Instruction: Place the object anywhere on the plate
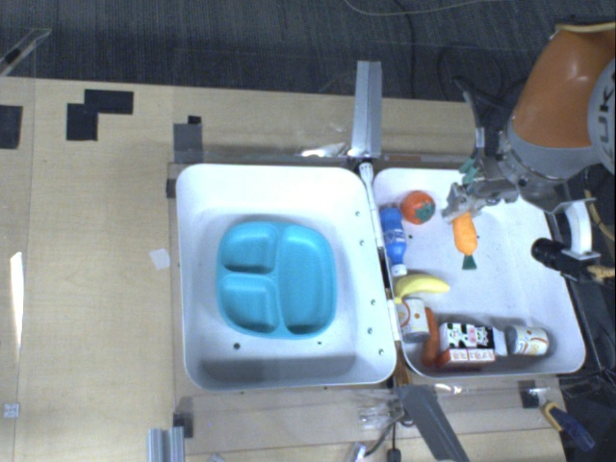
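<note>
Arm (568, 94) comes in from the right, orange band up top, wrist over the upper part of the right bin (539, 258). Gripper (465, 200) sits low over that bin, just left of the wrist. Finger state: cannot tell, the metal parts blur together and no gap or contact is resolvable.

Task object looks like the toy carrot (466, 237), orange with a green tip pointing down-right. It lies on the right bin floor directly below the gripper in the picture, its upper end touching or just under the gripper tip. Can't confirm it's between the fingers, so not calling it held.

Other items in the right bin:
- orange-red round fruit (418, 207) left of the gripper, near but apart
- blue bottle (392, 234) along the bin's left wall
- banana (422, 285) below the bottle
- small white jar (414, 316) under the banana
- dark bottle with a patterned label (467, 343) lying flat along the bottom wall
- can (527, 340) on its side just right of that bottle

Left bin (202, 287) holds the blue divided plate (277, 277), three compartments, flat and centred. Plate is well apart from the carrot, with the wall between the bins in between.
</note>
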Motion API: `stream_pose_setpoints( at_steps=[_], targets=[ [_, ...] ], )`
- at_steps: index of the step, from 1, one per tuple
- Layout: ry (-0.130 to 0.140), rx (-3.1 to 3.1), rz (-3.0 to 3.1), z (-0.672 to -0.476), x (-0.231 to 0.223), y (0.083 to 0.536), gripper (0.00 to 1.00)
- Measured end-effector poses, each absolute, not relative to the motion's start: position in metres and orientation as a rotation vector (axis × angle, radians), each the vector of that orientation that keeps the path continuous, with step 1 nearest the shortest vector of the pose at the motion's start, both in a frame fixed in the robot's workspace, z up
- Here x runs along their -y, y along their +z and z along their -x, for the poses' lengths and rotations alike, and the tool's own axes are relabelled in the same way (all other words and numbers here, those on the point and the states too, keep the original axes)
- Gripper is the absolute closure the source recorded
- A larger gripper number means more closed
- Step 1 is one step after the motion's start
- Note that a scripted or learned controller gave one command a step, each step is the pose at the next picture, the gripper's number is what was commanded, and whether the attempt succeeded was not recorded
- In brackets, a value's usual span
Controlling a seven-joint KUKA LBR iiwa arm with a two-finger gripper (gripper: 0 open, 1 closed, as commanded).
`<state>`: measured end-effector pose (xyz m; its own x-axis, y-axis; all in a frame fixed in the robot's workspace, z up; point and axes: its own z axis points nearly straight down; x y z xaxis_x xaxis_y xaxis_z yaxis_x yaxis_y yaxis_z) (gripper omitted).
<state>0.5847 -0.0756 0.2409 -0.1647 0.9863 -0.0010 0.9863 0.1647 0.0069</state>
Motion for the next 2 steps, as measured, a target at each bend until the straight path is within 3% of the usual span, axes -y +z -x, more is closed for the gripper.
stream_pose_setpoints(
  at_steps=[1,2],
  targets=[
    [0.005,-2.341,-2.087,-0.597,0.110,0.235,1.00],
    [0.004,-2.453,-1.958,-0.594,0.044,0.185,1.00]
  ],
)
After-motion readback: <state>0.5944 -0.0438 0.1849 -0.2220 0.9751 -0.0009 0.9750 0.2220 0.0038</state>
